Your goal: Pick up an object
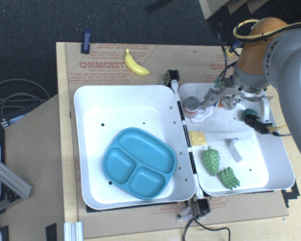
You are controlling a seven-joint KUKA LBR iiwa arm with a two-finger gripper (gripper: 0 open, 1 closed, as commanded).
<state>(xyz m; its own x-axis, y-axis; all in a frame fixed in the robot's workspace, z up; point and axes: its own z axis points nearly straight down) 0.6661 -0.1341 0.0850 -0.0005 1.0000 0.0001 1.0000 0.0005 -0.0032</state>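
Note:
My gripper (216,98) hangs low over the far end of the right bin (271,157), just right of a small can with a grey lid (190,105) that stands in the bin's far left corner. Nothing shows held in the gripper. Nearer the front of that bin lie a yellow block (197,138), a pale grey block (235,150), a green bumpy fruit (210,159) and a second green piece (229,177). Something white (204,116) sits below the can; I cannot make out what it is.
The left bin (90,114) holds a blue divided plate (139,162). A yellow banana (136,65) and a small blue object (86,39) lie on the bench behind the bins. The arm (276,49) fills the upper right.

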